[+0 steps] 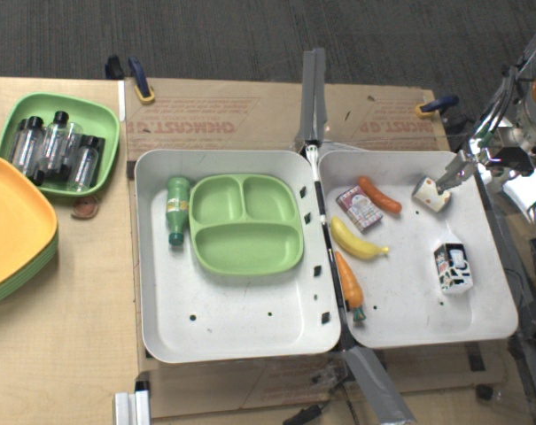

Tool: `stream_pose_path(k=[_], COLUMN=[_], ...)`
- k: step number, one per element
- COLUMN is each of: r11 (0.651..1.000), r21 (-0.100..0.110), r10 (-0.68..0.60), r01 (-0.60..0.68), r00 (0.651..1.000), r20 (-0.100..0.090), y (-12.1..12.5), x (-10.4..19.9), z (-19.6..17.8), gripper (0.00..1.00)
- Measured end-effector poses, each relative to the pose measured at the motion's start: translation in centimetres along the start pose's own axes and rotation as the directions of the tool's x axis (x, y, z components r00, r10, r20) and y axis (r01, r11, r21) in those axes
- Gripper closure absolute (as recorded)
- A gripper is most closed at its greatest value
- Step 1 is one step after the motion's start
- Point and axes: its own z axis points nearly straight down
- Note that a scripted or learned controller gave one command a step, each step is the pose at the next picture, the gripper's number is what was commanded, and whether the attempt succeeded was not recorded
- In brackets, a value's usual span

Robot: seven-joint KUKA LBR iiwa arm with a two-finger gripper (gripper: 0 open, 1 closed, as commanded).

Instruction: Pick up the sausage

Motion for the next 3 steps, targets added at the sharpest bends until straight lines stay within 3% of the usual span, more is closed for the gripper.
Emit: stream_pose_path(k=[1,2,3], r11=[0.999,0.999,0.999], r21=[0.0,-0.01,-0.013], r10=[0.045,0.032,0.032], r01=[-0.045,-0.032,-0.032], r00=[0.999,1.0,1.0], r20=[0.0,0.001,0.0], y=[4.9,7.5,7.6], x=[3.6,4.2,4.2], z=[12.0,18.0,17.0], gripper=[0.0,0.0,1.0])
